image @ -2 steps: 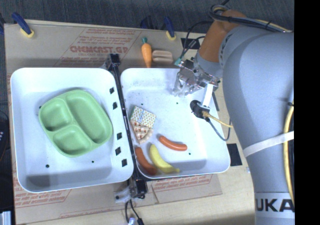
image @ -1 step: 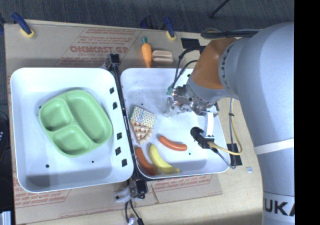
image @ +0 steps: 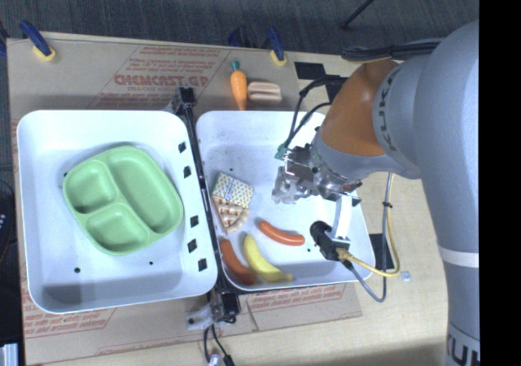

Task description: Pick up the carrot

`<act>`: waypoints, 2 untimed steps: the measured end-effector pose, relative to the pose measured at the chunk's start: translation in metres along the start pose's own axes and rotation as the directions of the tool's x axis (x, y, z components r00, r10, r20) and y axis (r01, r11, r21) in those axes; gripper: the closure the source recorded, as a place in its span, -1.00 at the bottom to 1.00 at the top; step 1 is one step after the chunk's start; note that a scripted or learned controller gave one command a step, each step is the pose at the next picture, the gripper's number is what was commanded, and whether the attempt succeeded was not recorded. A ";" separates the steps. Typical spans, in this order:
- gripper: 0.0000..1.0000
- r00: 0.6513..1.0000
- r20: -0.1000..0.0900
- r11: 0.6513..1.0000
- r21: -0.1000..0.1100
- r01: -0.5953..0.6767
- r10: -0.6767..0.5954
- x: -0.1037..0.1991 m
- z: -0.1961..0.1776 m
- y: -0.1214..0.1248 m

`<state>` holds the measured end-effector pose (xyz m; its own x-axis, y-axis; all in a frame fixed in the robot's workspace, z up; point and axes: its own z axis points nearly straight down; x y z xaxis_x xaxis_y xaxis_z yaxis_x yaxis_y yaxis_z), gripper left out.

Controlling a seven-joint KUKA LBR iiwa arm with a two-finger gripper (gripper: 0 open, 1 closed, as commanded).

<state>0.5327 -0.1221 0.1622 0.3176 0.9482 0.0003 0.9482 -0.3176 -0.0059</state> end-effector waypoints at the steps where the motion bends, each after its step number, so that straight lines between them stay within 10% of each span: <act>1: 1.00 0.973 0.000 0.973 0.000 0.230 -0.230 -0.054 0.033 0.017; 2: 1.00 0.886 0.003 0.886 -0.004 0.464 -0.464 -0.083 -0.038 0.020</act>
<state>0.5255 -0.2071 0.2005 -0.1584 0.9874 -0.0004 0.9874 0.1584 -0.0011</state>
